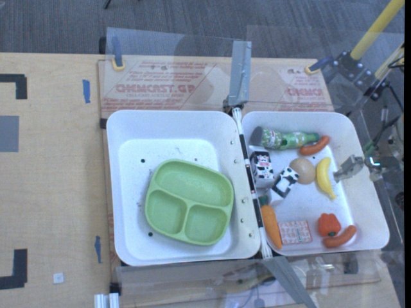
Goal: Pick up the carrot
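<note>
From the camera view, the carrot point(271, 226) lies in the right bin point(372, 205), at the front left. It is stretched along the wall that divides the two bins, touching it or very nearly so. Just to its right sits a small pink checked packet point(295, 231), and above its top end is a black-and-white cow toy point(284, 181). The gripper point(350, 167) hangs near the bin's right wall, beside the banana point(325, 176) and well apart from the carrot. It carries nothing that can be seen, and I cannot tell whether it is released or clenched.

The step in hand is the approach. To do it well, the gripper should cross the bin high enough to clear the egg-shaped thing point(302, 171) and the banana. It should then come down over the carrot's middle and close across its narrow width. The wall side is the likely trouble, as there seems to be little room there. A grasp toward the lower, freer end may therefore seat better, and it must keep off the packet.
</note>
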